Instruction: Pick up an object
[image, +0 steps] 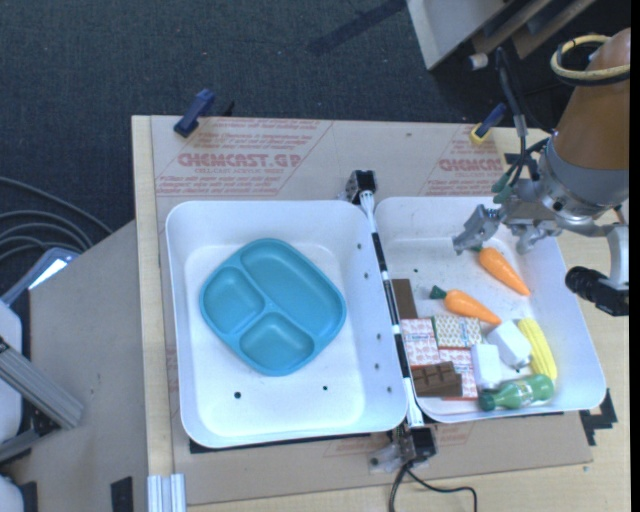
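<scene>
The right bin (560, 250) holds several small items. An orange carrot (503, 270) lies near its back right, and a second carrot (468, 305) with a green top lies in the middle. My gripper (498, 234) hangs at the back of this bin, just behind and above the first carrot. Its two fingers (470, 238) stand apart with nothing between them. Toward the front lie a yellow corn cob (540, 350), a white block (510, 343), a green bottle (515, 393), patterned boxes (435, 340) and a brown chocolate bar (440, 378).
In the left bin (190, 240) a blue divided plate (272, 305) sits in the middle. A black hinge strip (385, 300) runs between the bins. The grey and orange arm (595, 120) comes in from the upper right. A brown block (403, 297) lies by the divider.
</scene>
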